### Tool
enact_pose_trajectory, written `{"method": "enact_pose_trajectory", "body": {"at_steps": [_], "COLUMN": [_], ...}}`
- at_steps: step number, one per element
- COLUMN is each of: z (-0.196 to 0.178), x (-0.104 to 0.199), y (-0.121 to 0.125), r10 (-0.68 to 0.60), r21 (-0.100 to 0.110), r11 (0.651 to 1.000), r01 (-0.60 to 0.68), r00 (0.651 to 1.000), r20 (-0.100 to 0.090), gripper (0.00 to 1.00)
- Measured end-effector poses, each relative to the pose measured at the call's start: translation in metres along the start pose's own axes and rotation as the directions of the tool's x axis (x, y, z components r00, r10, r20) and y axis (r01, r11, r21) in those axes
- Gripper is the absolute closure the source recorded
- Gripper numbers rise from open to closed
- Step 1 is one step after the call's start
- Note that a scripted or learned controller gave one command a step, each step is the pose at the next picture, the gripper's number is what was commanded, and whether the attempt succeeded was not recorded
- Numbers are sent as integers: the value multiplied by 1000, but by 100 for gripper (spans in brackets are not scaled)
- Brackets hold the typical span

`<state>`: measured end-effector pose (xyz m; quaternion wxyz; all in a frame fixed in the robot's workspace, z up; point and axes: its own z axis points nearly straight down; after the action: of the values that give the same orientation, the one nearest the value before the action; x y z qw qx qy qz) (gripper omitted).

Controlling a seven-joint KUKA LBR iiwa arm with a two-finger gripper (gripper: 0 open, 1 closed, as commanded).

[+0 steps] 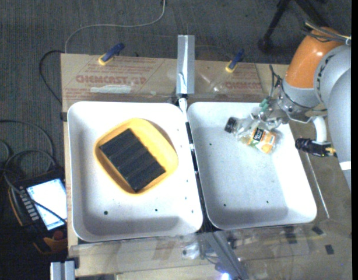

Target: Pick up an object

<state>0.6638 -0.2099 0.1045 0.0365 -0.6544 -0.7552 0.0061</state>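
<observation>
i see the gripper (267, 112) low at the bottle (253, 132) in the right bin's (255, 209) far corner. bottle looks unlifted, so the pick isn't done.

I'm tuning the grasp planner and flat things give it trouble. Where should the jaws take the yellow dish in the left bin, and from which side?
Probably at the raised rim of the yellow dish, coming straight down from above. The dish lies flat and upright in the left bin, its middle covered by a dark ribbed insert, so only the rim offers an edge thin enough. The edge nearest the right bin looks the shortest reach.
</observation>
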Motion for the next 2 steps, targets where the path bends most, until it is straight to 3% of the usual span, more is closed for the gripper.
{"method": "enact_pose_trajectory", "body": {"at_steps": [1,2], "z": [0,1], "x": [3,5], "y": [-11,-15], "r10": [-40,-98], "r21": [-37,-54], "r11": [998,994], "r01": [41,99], "r00": [999,995], "r20": [17,31], "gripper": [0,0]}}
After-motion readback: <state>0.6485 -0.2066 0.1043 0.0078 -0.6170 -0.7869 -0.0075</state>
